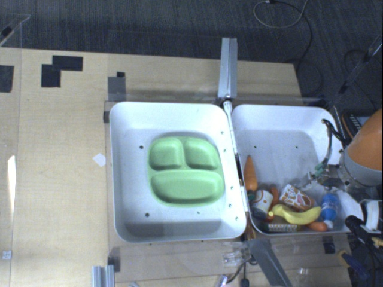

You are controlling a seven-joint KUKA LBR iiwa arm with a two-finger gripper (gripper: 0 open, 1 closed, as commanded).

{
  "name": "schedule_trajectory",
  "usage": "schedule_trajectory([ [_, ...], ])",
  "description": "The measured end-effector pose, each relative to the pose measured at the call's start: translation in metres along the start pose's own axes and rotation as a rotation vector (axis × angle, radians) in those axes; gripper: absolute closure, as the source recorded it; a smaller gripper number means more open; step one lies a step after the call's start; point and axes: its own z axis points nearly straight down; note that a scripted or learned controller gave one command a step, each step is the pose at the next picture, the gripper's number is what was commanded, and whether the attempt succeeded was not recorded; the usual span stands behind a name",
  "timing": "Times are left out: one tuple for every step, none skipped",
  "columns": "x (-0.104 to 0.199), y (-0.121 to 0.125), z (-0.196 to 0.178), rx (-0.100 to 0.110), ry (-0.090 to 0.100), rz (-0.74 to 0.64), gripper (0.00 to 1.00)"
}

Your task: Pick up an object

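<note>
The arm (364, 154) reached in from the right, over the right bin's (281, 127) right rim. Its gripper (326, 175) hung low by that rim; whether it was apart or together could not be told. The objects lay heaped in the bin's near corner: a carrot (249, 173), a banana (295, 214), a small carton (296, 197) and a blue-capped bottle (328, 208). A green divided plate (184, 169) sat in the left bin (128, 178)

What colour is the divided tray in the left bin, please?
Light green tray, seen in the camera view.
</note>
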Motion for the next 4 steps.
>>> schedule_trajectory([
  [0.001, 0.003, -0.012, -0.005, 0.001, -0.003, 1.0],
  [0.017, -0.003, -0.146, 0.011, -0.001, 0.303, 1.0],
  [0.05, 0.041, -0.114, 0.016, -0.003, 0.576, 1.0],
  [0.052, 0.048, -0.183, 0.013, -0.006, 1.026, 1.0],
])
